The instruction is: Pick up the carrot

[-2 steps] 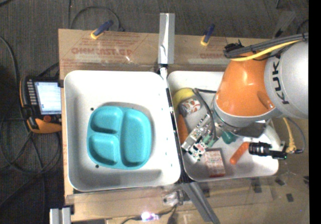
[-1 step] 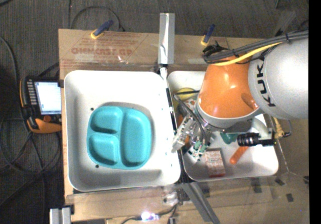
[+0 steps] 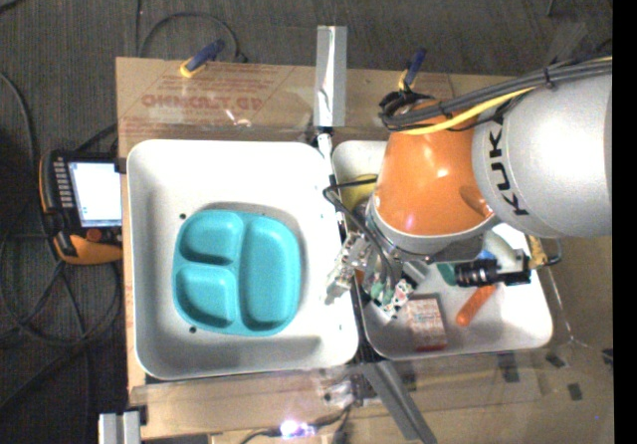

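The carrot [image 3: 475, 305] is a small orange stick lying at a slant in the right bin [image 3: 518, 333], near its front right part. My gripper [image 3: 381, 288] hangs low over the left side of that same bin, to the left of the carrot and apart from it. The arm's orange band and grey wrist cover much of the bin's back half. I see nothing held at the gripper.
A teal divided plate [image 3: 239, 271] lies in the left bin [image 3: 149, 233]. A small pink-and-white packet [image 3: 424, 317] lies in the right bin between the gripper and the carrot. A tablet [image 3: 88, 195] sits left of the bench.
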Robot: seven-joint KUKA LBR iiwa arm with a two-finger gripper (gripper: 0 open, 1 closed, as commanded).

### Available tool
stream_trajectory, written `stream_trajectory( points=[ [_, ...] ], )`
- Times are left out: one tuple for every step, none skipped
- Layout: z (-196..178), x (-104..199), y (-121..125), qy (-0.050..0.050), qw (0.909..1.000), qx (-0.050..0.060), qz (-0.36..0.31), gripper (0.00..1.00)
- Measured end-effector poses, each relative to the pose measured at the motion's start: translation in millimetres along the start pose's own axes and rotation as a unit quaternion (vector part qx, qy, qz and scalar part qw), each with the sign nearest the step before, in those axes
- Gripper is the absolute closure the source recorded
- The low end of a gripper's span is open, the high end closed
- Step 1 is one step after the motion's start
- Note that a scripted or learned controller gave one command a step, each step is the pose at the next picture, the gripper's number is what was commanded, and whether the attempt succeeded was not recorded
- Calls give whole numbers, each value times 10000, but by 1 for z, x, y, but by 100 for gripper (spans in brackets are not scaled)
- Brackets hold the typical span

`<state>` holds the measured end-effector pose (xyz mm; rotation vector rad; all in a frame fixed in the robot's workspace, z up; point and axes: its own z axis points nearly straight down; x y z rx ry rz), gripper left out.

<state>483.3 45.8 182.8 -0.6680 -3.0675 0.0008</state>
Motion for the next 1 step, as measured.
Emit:
stream_trajectory(
  points=[
    [-2,1,2,-2,9818,1,1899,100]
  ],
)
